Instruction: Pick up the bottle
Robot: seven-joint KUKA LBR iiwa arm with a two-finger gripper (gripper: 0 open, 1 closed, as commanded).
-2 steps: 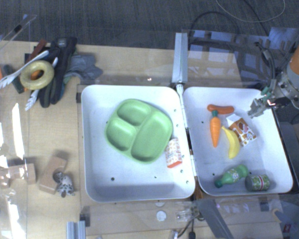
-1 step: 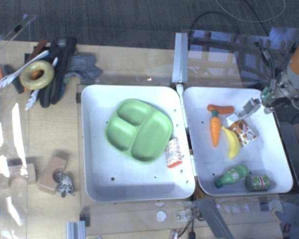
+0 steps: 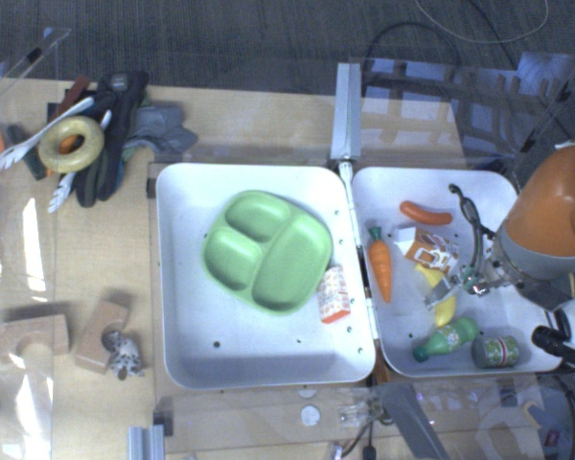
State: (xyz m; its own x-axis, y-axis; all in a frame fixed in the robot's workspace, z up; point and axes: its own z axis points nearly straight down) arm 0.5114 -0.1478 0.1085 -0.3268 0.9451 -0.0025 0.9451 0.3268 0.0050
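Camera view: green plate [image 3: 268,250] in left bin [image 3: 187,286]; green bottle [image 3: 448,338] low in right bin [image 3: 388,348], can [image 3: 495,351] beside. Gripper [image 3: 463,281] above bottle, grip state unreadable. Risk: crowded clutter, may snag the can.

Grey arm [image 3: 556,276], broad orange band [image 3: 554,209], metallic gripper [image 3: 463,281], dark cable.

Green bottle [image 3: 448,338] on its side, near the right bin's [image 3: 402,357] front edge.
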